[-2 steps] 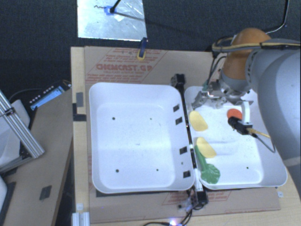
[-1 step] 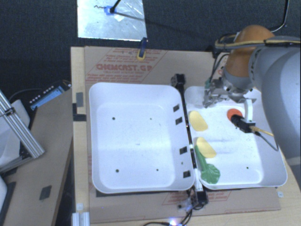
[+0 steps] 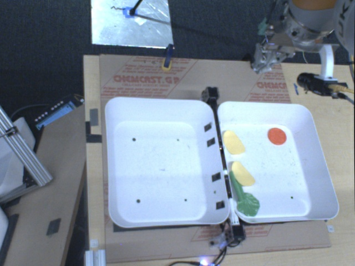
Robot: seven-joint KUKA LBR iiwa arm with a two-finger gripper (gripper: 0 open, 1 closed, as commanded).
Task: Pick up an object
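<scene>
From the camera view, your gripper [image 3: 267,59] hangs beyond the far rim of the right bin [image 3: 319,148], over the cardboard sheet [image 3: 183,76] and outside both bins. At this slant the tool reads as a grey cluster under the wrist, and you cannot tell how it is set; nothing is seen hanging from it.

Everything you could pick lies on the near side of the tool, down inside the right bin. The orange disc [image 3: 277,136] is the closest piece: almost straight toward you from the gripper, a touch to its right, lying flat in open floor, well apart from the rest. Being round, it has no long axis to line up with.

The other pieces sit nearer you and to the tool's left, crowded against the wall where the two bins meet. The upper yellow piece [image 3: 234,143] is an oval, its length running from far-left to near-right. The lower yellow piece [image 3: 242,173] lies much the same way, and it touches or overlaps the green piece [image 3: 244,198], whose stem runs up beside it and whose broad end is farthest from the tool, near the front rim.

Count: one orange disc, two yellow pieces, one green piece, four things in all, every one in the right bin. There are two bins; the left bin [image 3: 161,159] is well to the tool's left.

In my judgement your move turns on descending forward over that rim; the disc looks the easiest reach.
</scene>
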